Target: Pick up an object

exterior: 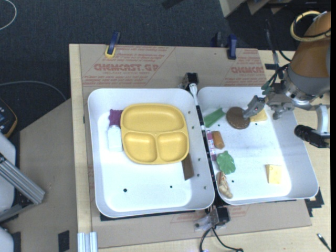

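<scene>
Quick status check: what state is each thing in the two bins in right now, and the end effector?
Yellow tray: upright, in left bin, its compartments bare.
White bottle: lying beside the tray.
Brown disc: flat in right bin, at the end effector's tip.
Yellow block: resting alone, untouched.
Green leaf: lying flat.
End effector: low over right bin, grip unclear.

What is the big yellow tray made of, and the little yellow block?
The yellow tray looks like smooth moulded plastic: rounded compartments, soft sheen. The yellow block in the right bin looks matte, perhaps foam or plastic toy cheese; it's too small to tell.
</scene>
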You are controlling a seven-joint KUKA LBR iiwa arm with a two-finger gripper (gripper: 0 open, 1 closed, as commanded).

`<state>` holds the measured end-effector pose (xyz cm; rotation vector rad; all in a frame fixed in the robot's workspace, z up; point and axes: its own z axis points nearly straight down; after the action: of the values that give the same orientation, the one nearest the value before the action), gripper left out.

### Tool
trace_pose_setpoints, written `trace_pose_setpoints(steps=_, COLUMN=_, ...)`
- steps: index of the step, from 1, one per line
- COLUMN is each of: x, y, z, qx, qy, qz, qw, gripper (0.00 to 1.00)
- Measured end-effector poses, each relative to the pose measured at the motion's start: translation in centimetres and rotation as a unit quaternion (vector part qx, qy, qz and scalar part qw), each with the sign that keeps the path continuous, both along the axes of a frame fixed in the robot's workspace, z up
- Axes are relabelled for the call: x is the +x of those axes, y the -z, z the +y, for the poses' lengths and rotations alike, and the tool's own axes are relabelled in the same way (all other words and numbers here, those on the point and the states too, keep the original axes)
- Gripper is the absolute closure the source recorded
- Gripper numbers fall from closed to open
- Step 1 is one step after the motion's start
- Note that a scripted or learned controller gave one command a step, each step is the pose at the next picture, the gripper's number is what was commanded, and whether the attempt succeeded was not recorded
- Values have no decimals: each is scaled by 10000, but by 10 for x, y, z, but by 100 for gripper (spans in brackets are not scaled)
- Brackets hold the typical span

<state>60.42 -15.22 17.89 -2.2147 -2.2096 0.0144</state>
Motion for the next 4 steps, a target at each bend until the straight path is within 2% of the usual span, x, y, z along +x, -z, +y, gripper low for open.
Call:
trace_pose_setpoints(steps=1, x=3, y=-9, z=0, qx=-12, qy=-11, qz=-74, qw=10000, gripper=0)
trace_pose_setpoints(steps=2, x=-5, y=50, z=7, qx=-1, qy=-12, qz=-40, qw=10000, gripper=0)
trace_pose_setpoints(steps=3, x=-5, y=96, z=8, qx=-7, qy=-13, qz=-55, qw=10000, gripper=0)
trace_pose_setpoints(steps=4, x=-4, y=83, z=8, qx=-15, qy=-7, qz=-85, qw=10000, gripper=100)
